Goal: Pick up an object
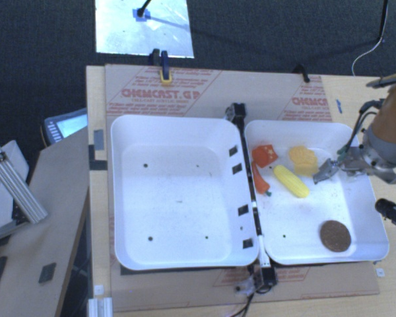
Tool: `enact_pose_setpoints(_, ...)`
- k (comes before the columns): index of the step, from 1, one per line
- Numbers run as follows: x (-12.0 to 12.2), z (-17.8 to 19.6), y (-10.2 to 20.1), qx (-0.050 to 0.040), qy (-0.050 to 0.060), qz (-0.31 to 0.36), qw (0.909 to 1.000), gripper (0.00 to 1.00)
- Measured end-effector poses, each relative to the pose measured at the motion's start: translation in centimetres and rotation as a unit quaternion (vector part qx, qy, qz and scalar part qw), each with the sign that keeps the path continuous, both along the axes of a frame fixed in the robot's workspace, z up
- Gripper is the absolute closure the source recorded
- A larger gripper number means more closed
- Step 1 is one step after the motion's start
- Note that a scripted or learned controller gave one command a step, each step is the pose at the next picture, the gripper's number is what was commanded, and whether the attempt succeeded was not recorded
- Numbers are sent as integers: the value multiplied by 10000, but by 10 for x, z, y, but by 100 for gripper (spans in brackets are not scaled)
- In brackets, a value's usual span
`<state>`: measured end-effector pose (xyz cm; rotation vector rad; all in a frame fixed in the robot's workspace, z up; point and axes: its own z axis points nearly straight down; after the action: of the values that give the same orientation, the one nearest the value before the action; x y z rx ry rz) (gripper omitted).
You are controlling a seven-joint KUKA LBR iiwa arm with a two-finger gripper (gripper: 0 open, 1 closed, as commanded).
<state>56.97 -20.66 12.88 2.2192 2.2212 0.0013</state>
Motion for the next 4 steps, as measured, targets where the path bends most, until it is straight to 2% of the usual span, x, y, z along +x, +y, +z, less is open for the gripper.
enact_pose_setpoints(4, 0, 0, 0, 0, 0, 0, 10000, 0)
